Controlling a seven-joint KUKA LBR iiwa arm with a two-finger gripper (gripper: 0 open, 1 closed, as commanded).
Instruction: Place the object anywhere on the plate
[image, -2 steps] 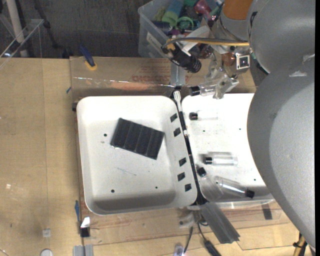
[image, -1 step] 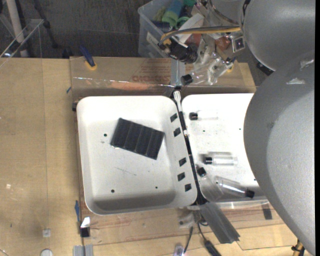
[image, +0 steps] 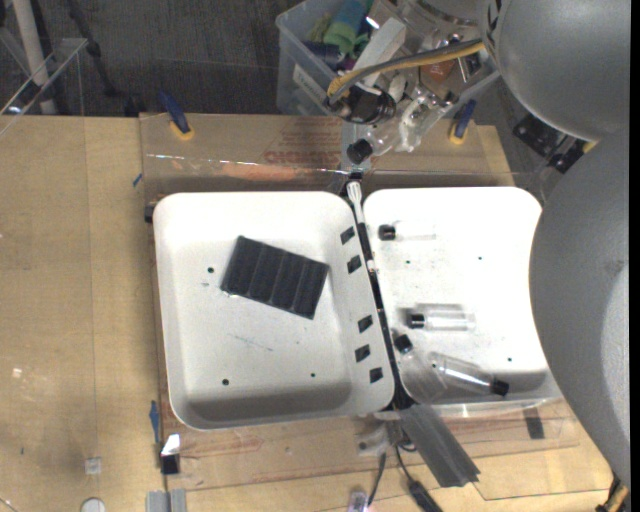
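Arm (image: 585, 230) looms right — pincer (image: 372, 140) behind bins.

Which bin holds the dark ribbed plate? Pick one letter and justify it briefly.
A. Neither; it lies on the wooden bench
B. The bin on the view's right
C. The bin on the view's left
C: the dark ribbed plate lies flat and slightly askew inside the left bin, while the right bin holds three small clear vials with dark caps.
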